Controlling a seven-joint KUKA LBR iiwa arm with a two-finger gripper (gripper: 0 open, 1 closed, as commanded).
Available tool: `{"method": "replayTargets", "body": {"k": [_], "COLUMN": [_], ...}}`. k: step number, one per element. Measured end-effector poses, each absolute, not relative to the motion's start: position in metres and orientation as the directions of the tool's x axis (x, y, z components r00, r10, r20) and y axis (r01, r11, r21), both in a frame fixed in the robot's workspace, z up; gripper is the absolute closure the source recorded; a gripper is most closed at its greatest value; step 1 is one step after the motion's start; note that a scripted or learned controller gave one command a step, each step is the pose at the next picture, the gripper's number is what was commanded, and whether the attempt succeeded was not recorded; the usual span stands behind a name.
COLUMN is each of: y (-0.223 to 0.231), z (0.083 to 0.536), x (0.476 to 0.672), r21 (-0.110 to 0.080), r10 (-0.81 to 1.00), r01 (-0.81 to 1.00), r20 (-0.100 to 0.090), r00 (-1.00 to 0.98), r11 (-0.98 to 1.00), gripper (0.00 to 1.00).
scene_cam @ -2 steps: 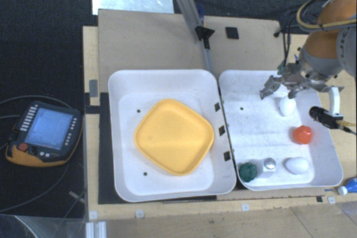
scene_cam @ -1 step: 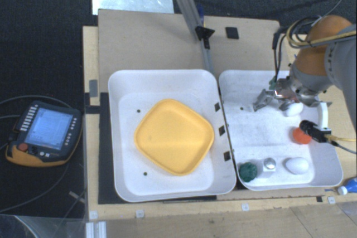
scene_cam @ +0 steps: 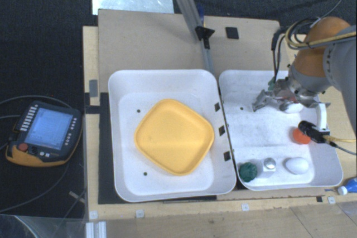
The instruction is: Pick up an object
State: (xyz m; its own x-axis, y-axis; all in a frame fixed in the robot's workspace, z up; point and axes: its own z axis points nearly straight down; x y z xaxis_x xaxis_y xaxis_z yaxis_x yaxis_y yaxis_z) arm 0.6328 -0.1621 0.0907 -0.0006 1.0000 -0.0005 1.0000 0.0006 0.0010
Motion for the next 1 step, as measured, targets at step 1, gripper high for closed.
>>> {"method": "replayTargets", "body": {"k": [1], "y": [-0.1622], "z": [0.1015], "x": [0.6332], "r21": [0.003], "r10": [1.000], "r01": [1.000], "r20": [-0.001], "r00": [0.000], "r11": [0.000], "gripper": [1.00]}}
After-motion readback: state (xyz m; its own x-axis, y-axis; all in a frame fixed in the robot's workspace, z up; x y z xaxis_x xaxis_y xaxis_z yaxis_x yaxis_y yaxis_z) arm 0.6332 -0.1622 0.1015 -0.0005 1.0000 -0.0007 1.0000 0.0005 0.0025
